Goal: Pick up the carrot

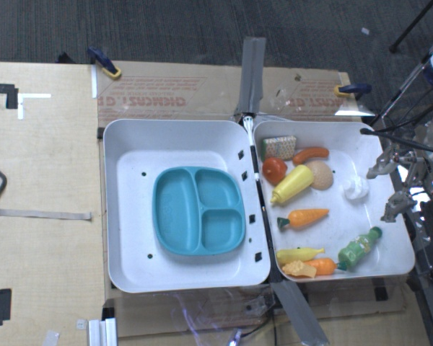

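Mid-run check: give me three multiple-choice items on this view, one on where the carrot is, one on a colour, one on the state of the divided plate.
1. Where does the carrot lie?
A. on the plate
B. in the right bin
C. on the bench

2. What colour is the plate in the left bin?
A. red
B. turquoise
C. yellow

3. How does the plate stand?
A. bare, right side up
B. flipped over
C. loaded with food

Answers:
1 B, the carrot sits mid-bin among the toy food.
2 B, its surface is plainly blue-green.
3 A, all three compartments face up with nothing in them.
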Available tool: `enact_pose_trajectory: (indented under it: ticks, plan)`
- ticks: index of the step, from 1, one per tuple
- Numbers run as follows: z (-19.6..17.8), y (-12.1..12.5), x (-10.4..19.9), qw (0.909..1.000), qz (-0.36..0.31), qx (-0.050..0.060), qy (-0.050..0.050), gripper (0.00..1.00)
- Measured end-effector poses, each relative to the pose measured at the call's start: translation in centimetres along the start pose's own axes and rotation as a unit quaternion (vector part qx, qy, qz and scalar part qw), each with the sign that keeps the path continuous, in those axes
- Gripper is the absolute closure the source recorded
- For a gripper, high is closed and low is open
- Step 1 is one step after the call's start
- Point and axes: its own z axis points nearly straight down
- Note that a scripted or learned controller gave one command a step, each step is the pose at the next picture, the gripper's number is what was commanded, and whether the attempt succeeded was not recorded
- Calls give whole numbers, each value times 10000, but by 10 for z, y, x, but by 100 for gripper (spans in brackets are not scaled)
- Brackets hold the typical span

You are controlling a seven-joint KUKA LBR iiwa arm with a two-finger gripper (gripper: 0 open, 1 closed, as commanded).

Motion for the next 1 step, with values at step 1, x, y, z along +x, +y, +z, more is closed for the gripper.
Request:
enact_pose_trajectory:
  ticks: [1]
  plan:
    - [107,56,32,9990,-439,-2,1,0]
